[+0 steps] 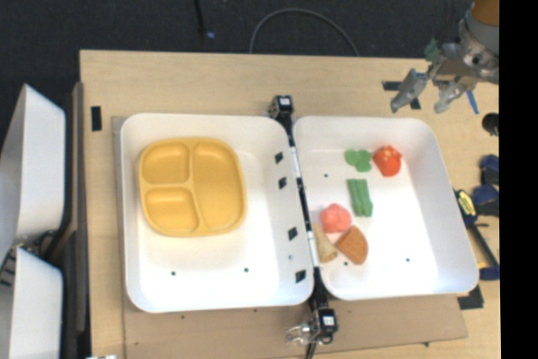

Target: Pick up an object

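Dark flooring surrounded a pale wooden bench (210,80), with a thin black cable (294,21) looping on the floor behind its far edge and white box-like shapes (34,164) standing off its left side. Two shallow white bins sat side by side on the bench, joined along a black clipped seam. One yellow tray (192,186) with three compartments lay in the left bin (261,265), toward its left half, apart from the walls. Five small objects lay in the right bin (420,265): a tan piece (324,248) against the seam, a pink lump (335,218) just above it, an orange-brown wedge (354,246) touching or nearly touching the tan piece, a green block (361,197) near the middle, a green leafy shape (359,158) farther back, and a red-orange ball (387,161) just beside that, making six in all if the tan piece counts. Nothing lay over any of them. At the far right, the claw (429,92) hung above the bench just beyond the right bin's back corner, its fingers spread apart and holding nothing. Blue clamps (486,196) sat at the bench's right edge.
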`<move>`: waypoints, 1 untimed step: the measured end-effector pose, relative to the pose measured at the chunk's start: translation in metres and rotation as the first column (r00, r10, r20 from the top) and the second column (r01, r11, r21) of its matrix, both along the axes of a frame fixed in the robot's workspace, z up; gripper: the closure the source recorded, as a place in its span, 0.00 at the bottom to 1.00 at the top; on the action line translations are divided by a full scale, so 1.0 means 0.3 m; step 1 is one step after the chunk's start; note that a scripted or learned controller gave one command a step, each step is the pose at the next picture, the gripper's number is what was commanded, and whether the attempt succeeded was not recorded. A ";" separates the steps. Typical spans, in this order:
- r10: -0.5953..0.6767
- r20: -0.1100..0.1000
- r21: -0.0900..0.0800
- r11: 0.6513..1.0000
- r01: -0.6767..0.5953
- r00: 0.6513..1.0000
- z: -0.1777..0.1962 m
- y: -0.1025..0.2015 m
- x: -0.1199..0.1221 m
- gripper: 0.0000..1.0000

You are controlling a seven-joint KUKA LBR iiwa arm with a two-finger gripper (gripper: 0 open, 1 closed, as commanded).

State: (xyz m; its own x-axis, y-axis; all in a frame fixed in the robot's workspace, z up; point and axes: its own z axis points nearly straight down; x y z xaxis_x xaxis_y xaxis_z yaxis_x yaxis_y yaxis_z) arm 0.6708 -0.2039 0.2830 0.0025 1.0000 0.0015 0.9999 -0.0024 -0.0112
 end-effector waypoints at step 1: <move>0.004 0.013 -0.003 1.000 -0.004 1.000 0.031 0.003 0.006 0.00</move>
State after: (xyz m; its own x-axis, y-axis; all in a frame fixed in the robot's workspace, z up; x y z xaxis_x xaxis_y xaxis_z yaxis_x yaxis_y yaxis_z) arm 0.6725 -0.2031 0.2924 -0.0014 1.0000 -0.0019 1.0000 0.0014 0.0016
